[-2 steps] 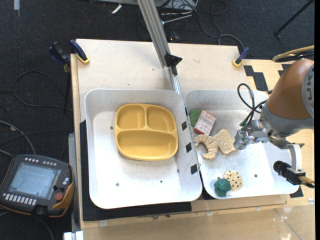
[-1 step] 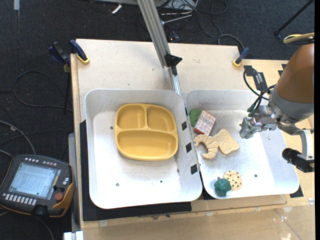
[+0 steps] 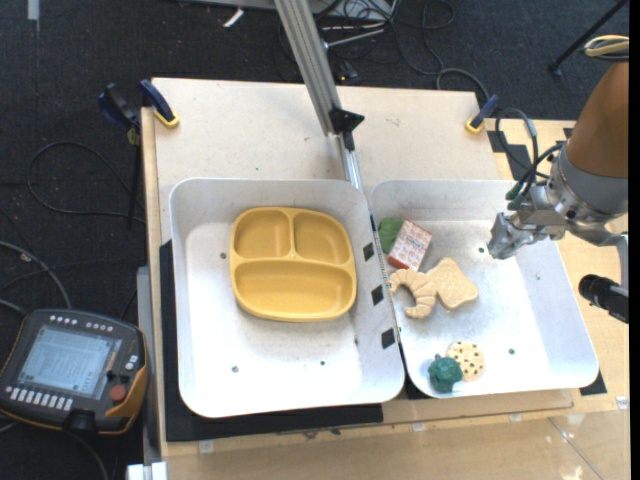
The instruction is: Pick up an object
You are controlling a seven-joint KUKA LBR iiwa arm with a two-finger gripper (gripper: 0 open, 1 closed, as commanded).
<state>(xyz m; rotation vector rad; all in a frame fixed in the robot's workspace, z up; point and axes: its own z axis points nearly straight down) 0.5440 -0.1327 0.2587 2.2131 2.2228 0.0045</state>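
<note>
the grey kuka arm [image 3: 590, 168] with its orange band [image 3: 605, 118] above the wrist reaches in from the right edge of the camera view, bending downward and leftward. its metal two-finger gripper [image 3: 503, 240] points down and to the left.

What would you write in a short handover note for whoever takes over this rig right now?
Gripper: above the right bin, near its upper right; nothing seen in its grip.
Right bin: red-and-white packet, tan toy animal, spotted cookie, green lump.
Left bin: yellow divided tray.
Done: nothing lifted.
Left: choose an object, grasp it, raise it.
</note>
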